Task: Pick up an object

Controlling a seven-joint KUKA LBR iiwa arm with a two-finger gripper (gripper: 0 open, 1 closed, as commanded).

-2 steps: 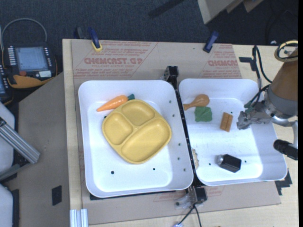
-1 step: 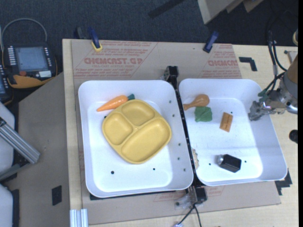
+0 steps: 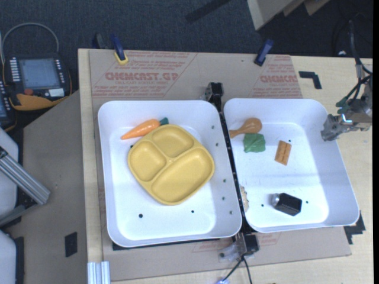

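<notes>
Slanted overhead view of both bins (image 3: 112, 158)

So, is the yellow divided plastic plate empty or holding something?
Empty: the yellow divided plate shows three bare compartments; the orange carrot lies beside its rim.

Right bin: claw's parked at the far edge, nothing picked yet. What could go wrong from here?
1. The claw sits at the rim of the right bin; coming down there, it could likely hit the wall.
2. The green piece touches the tan spoon-shaped toy, so a grab may catch both or neither.
3. The orange block is thin and lies flat, so it may slip out. The black object lies near the front wall.
</notes>
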